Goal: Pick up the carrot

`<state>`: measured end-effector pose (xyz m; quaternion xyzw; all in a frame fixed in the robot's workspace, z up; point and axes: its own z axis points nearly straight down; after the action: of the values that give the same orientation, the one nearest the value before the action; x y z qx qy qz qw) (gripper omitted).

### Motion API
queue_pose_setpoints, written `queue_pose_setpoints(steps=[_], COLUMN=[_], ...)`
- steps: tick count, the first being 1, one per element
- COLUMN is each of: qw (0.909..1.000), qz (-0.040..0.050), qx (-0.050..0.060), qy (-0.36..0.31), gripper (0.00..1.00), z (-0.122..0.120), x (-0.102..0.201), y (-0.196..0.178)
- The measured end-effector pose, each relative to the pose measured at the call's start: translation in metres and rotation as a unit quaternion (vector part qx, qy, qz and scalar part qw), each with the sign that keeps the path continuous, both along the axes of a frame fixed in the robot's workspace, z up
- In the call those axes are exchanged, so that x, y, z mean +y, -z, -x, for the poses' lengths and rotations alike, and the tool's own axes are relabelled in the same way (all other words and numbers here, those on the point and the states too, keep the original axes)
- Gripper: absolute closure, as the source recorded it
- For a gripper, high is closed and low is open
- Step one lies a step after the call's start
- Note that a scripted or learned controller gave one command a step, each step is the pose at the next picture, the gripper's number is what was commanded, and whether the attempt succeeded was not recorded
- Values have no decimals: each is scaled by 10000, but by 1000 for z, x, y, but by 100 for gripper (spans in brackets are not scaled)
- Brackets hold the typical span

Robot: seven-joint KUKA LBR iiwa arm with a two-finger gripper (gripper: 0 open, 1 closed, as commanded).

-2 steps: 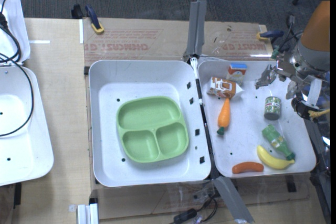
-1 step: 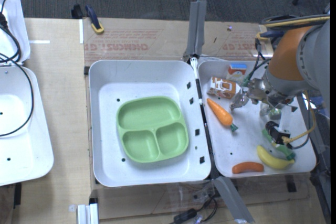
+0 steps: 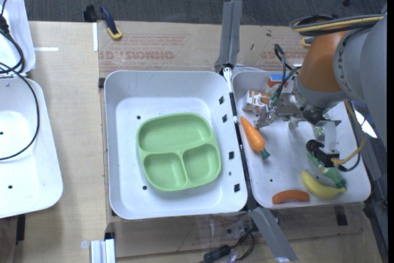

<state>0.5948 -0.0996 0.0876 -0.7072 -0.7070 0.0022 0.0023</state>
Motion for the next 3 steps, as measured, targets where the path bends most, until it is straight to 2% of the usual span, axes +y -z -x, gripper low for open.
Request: queue_pose_setpoints(steps=[1,2,3], qw=[9917,9920,9920], qz=[-10,-13,-12], qx=[-2,20,21], qy=[-1286,-1262,-1265], gripper=[0,100,0], z=[26,25,26], x=[3,2,2], y=[0,-5,-5])
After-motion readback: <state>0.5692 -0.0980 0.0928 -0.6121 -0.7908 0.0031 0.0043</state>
